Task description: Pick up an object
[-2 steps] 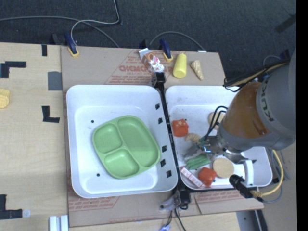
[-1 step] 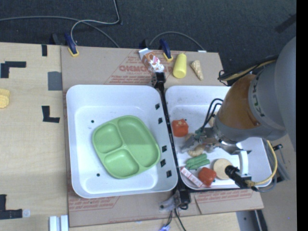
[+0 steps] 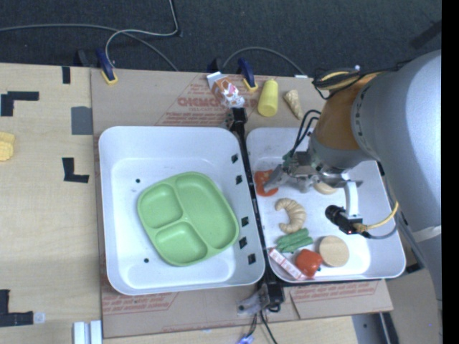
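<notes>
The tool (image 3: 281,172) reaches low into the right bin (image 3: 384,264), over a red-orange piece (image 3: 267,183) at its tip; its grip state cannot be told. A croissant (image 3: 291,214) lies just below, then a green pod (image 3: 293,241).

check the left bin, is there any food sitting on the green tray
No, the green tray in the left bin has bare compartments; the croissant and other food lie in the right bin.
</notes>
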Controlling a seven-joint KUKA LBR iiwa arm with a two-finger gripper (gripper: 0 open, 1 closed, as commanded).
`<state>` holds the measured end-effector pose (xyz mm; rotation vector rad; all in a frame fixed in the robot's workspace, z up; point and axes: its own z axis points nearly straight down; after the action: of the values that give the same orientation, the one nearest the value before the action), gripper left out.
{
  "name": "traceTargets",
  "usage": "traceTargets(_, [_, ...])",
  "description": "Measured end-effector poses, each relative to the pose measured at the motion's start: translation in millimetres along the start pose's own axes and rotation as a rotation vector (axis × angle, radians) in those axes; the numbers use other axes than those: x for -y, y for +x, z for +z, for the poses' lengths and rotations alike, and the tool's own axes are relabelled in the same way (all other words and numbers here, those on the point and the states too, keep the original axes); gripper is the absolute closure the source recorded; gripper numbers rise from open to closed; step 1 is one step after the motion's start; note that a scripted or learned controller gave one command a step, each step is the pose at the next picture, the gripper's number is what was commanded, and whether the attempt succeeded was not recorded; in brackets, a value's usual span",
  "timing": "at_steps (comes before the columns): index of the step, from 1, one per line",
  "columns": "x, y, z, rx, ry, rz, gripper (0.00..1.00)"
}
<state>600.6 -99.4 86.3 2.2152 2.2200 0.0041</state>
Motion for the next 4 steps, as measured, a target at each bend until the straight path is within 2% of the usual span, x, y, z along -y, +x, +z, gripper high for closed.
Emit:
traceTargets(1, [59.3, -22.5, -0.5, 0.0, 0.002, 0.003, 0.0])
traceTargets(2, [109.0, -1.9, -0.7, 0.0, 0.0, 0.002, 0.0])
traceTargets(3, [93.3, 0.9, 0.0, -0.001, 0.006, 0.003, 0.0])
traceTargets(4, [31.4, -2.9, -1.3, -0.001, 0.003, 0.001, 0.0])
